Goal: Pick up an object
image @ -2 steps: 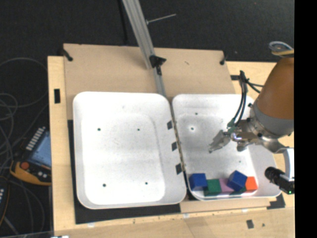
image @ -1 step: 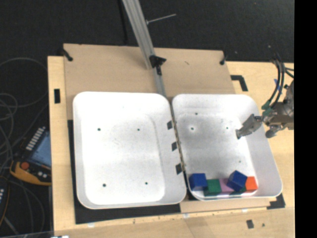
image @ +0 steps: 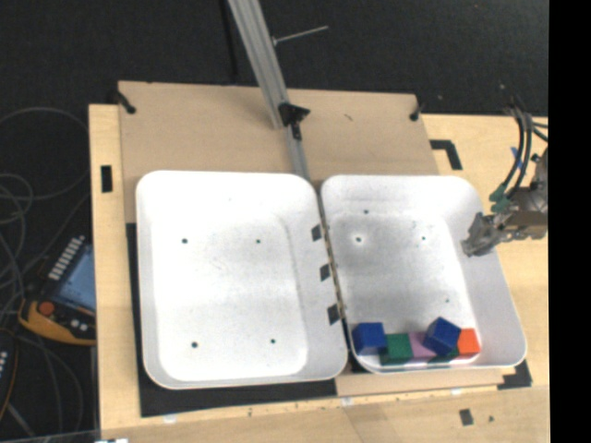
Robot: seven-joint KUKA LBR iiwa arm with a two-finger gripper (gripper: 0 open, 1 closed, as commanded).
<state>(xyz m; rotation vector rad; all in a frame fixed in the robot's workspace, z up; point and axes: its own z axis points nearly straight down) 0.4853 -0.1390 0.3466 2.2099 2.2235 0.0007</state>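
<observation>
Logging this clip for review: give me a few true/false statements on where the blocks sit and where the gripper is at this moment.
1. All the blocks lie in the right bin. True.
2. The blocks are spread along the far wall of that bin. False: they are bunched along its near edge, from the blue block to the orange block.
3. A green block lies next to the blue block. True.
4. The gripper is over the left bin. False: it is at the right bin's right rim.
5. The gripper is right above the blocks. False: it is farther back along the rim, apart from them.
</observation>
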